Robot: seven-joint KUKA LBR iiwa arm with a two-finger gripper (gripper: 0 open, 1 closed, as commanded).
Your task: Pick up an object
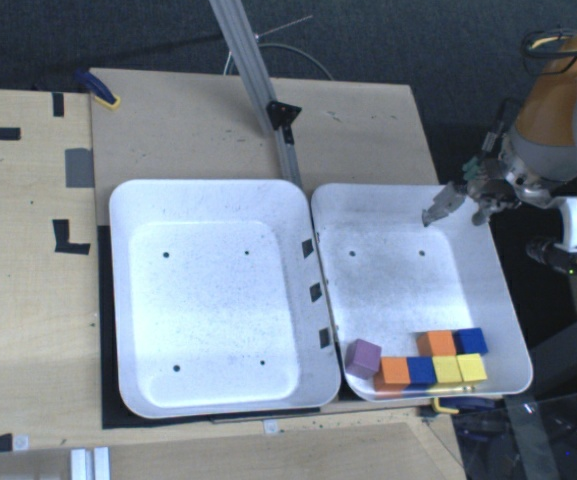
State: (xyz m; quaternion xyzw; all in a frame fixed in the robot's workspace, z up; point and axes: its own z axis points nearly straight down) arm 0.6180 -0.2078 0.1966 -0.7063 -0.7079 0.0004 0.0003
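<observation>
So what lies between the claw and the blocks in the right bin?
Camera view: bare speckled bin floor separates the claw from the blocks clustered along the near edge.

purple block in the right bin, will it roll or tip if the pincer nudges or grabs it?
The purple block looks cube-shaped with flat faces, so it will probably slide, not roll. It sits tilted against the right bin's near-left wall, so a nudge may settle it flat. It seems small and rigid, likely light. The orange block beside it could crowd a grasp.
</observation>
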